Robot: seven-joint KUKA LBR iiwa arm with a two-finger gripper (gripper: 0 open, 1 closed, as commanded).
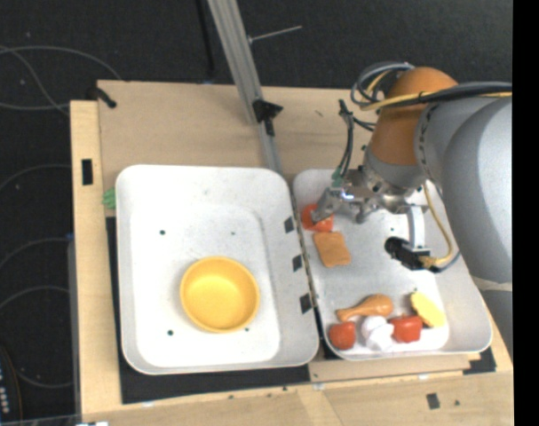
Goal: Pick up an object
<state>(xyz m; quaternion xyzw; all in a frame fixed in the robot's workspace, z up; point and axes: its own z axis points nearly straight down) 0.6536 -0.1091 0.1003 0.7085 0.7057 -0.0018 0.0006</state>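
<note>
My gripper [326, 206] is low in the far left corner of the right bin [469, 313], right over a small red object [316, 221] that lies against the bin's left wall. The red object pokes out from under the gripper's tip, and I cannot see whether it is gripped. Just in front of it lies a tan, bread-like block [333, 250]. Along the bin's near edge sit a brown drumstick [367, 308], a red tomato [342, 334], a white object [374, 332], a red piece [408, 327] and a yellow piece [428, 309].
The left bin [162, 202] holds a yellow bowl [219, 294] near its front middle. A grey metal pole [242, 69] slants up from between the bins at the back. The arm's orange band [407, 118] and grey body [482, 185] cover the right bin's far right.
</note>
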